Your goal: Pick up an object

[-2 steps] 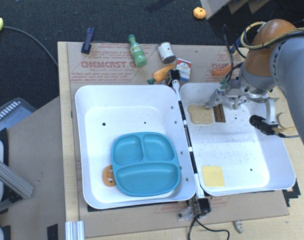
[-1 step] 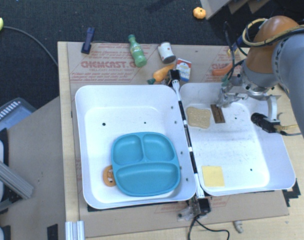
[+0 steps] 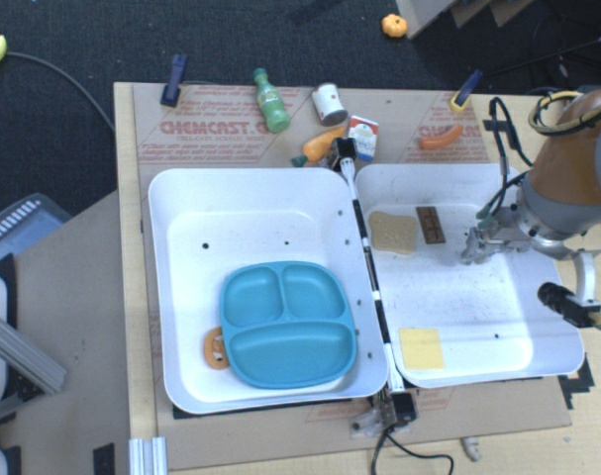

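Over the right bin (image 3: 538,359) your gripper (image 3: 475,245) hangs low, mid-approach by my read, parted or clenched I can't tell, with the brown bar (image 3: 431,225) just beside it, so next you centre over the bar.

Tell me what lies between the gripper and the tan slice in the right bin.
In the camera view, a small brown bar lies between the gripper and the tan slice, on the right bin floor.
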You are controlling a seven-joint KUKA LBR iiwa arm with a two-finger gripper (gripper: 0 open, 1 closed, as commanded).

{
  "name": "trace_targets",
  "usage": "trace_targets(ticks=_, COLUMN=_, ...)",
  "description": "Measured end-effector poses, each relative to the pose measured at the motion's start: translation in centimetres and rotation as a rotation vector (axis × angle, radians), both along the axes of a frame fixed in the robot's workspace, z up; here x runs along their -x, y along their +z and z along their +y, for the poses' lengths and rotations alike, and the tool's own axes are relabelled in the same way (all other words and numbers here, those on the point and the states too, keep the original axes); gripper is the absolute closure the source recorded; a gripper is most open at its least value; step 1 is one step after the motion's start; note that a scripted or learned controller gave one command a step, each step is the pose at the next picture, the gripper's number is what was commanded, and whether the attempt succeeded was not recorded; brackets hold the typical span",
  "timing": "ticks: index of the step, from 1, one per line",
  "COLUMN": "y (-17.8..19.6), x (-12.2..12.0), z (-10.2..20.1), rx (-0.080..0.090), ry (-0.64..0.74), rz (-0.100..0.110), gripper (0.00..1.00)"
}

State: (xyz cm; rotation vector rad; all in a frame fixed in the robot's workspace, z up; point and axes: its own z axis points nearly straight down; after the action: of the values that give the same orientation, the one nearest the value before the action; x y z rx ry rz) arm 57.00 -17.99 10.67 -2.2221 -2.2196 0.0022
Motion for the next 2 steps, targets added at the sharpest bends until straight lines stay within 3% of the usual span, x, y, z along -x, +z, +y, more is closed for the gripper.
trace_targets(ticks=1, y=1.01, x=-0.09, z=0.08, rx=0.000, ry=0.000, rz=-0.003, gripper=1.00)
trace_targets(ticks=2, y=0.99, x=-0.07, z=0.09, rx=0.000, ry=0.000, rz=-0.002, gripper=0.00)
